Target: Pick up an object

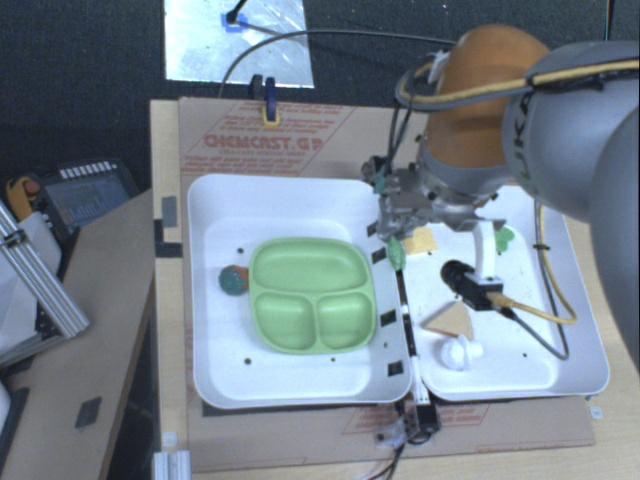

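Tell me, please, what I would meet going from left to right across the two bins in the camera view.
Small teal ball → green divided plate → tan triangular wedge → small green piece.

Printed cardboard sheet point(300, 138), foil square point(235, 23), grey pendant point(85, 203) at left

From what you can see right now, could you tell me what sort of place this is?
Probably a robotics lab bench: a robot arm reaches over the white bins, which sit on cardboard, with a control pendant nearby.
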Robot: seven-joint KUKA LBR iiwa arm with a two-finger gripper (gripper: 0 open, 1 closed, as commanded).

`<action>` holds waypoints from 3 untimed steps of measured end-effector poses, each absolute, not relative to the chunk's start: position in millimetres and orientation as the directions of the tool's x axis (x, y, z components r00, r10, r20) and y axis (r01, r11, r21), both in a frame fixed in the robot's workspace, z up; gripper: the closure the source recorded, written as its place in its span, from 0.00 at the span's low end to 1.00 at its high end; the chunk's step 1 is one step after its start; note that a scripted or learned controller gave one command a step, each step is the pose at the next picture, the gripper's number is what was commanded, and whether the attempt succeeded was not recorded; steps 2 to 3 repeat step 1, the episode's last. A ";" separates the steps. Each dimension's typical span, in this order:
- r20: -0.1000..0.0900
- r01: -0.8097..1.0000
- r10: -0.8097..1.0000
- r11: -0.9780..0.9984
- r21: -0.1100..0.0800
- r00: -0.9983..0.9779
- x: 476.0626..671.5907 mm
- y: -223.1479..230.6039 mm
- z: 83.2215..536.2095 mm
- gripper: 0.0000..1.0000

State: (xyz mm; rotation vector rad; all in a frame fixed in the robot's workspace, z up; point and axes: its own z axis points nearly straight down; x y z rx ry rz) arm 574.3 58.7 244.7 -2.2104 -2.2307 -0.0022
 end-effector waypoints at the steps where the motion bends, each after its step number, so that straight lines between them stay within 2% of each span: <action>1: 0.001 1.000 1.000 0.008 -0.001 -0.008 555.2 98.9 233.8 1.00; 3: 0.001 1.000 1.000 0.008 -0.001 -0.008 555.2 98.9 233.8 1.00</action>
